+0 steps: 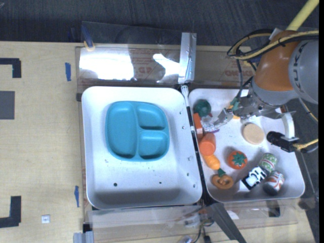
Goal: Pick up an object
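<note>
My gripper (216, 121) reaches in from the right over the left part of the right bin (293, 158). Its tip hangs just below a dark green round toy (202, 107) and just above an orange cylinder (207, 145). A small red piece (198, 129) lies by the bin's left wall next to the tip. A tan disc (253, 133) lies to the right of the gripper. Nothing shows as held.
Lower in the right bin lie a carrot (212, 162), a red tomato toy (237, 159), an orange-brown piece (223, 180), a black-and-white object (255, 176) and two small cans (269, 162). The left bin (96, 135) holds a blue divided tray (136, 130).
</note>
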